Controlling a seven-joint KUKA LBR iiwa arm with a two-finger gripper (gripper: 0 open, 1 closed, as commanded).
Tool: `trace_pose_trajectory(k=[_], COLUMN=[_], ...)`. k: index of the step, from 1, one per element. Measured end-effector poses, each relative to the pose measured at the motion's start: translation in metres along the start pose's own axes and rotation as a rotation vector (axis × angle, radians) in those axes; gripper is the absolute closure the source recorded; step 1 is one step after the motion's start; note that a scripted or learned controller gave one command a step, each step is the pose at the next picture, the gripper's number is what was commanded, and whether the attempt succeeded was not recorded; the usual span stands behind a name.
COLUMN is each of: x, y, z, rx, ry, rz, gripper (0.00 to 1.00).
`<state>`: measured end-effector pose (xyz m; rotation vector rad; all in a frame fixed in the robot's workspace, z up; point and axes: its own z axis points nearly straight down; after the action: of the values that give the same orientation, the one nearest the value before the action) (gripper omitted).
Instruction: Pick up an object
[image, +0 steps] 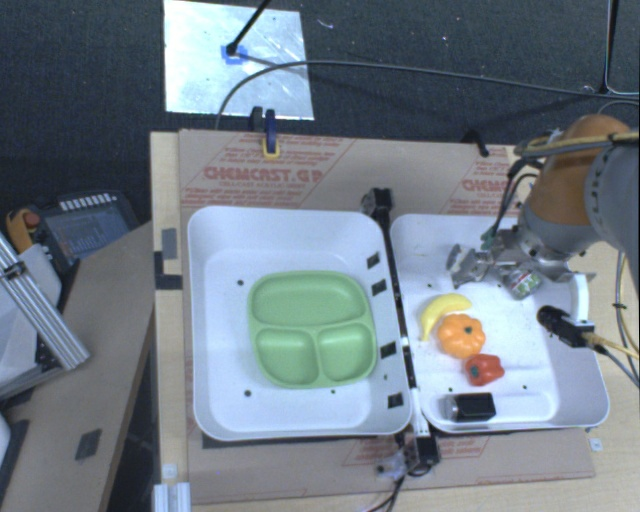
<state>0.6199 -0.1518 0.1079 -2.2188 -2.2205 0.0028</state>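
Note:
In the right bin (590, 395) a yellow banana (441, 311) lies beside an orange round fruit (461, 335). A red pepper (483, 369) sits just in front of them, and a black block (472, 406) rests near the front wall. My gripper (462, 266) hovers over the back of this bin, a little behind the banana. Its fingers are open and hold nothing. The arm comes in from the right.
The left bin (215, 300) holds a green three-compartment plate (309, 328). A divider with black clips (388, 300) runs between the bins. A small silvery thing (523, 284) sits under the wrist; I cannot identify it.

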Motion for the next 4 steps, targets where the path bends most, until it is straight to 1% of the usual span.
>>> trace_pose_trajectory(k=[1,2,3,4], x=[0.000,0.000,-0.001,-0.001], y=[0.002,0.005,-0.001,0.000], z=[-0.015,-0.080,-0.141,-0.179], rx=[-0.007,-0.011,-0.011,-0.009], ry=[-0.001,-0.002,-0.003,-0.002], rz=[0.000,-0.003,-0.003,-0.004], gripper=[1.00,1.00,1.00,1.00])
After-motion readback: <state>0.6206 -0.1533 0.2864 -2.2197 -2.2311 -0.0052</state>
